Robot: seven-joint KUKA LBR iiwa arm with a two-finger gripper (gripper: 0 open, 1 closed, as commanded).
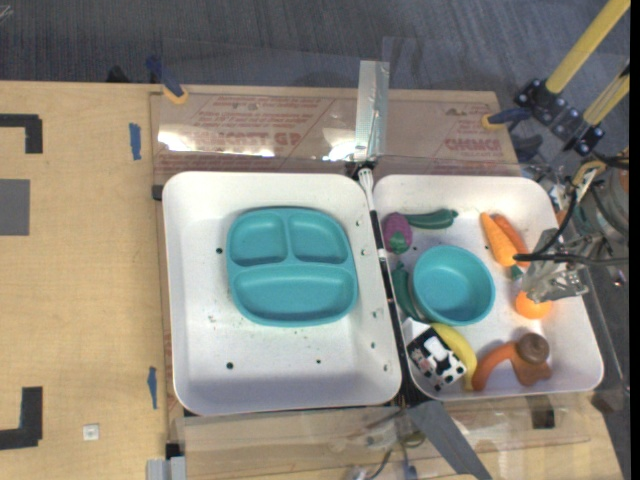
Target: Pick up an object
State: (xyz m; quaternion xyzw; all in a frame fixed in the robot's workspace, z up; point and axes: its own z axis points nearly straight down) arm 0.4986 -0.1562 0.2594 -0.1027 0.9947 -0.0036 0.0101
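While the pincer (545, 286) is hanging low over the right edge of the right shallow white bin (590, 368), the approach step of the pick appears to be in hand, with no object seated in the pincer. Its opening cannot be told from the camera view, because the metal parts are blurring together.

Candidate objects are lying as follows:
- A small orange round piece (531, 307) is sitting directly under the pincer, partly covered by it.
- An orange plastic carrot (501, 238) is lying just beyond the pincer, toward the far wall.
- A teal plastic bowl (455, 285) is standing to the pincer's side, toward the bin divider.
- A brown and orange curved toy (514, 361) is lying nearer the front wall, close to the pincer.
- A yellow banana toy (457, 346) and a black-and-white block (436, 359) are resting further off, beside the bowl.

A teal divided plastic plate (291, 265) is occupying the left white bin (200, 368), well apart from the pincer.

Judging by position, the round piece is the likely target. The next move is calling for a straight descent centred on it, followed by closure and a vertical lift clear of the carrot.
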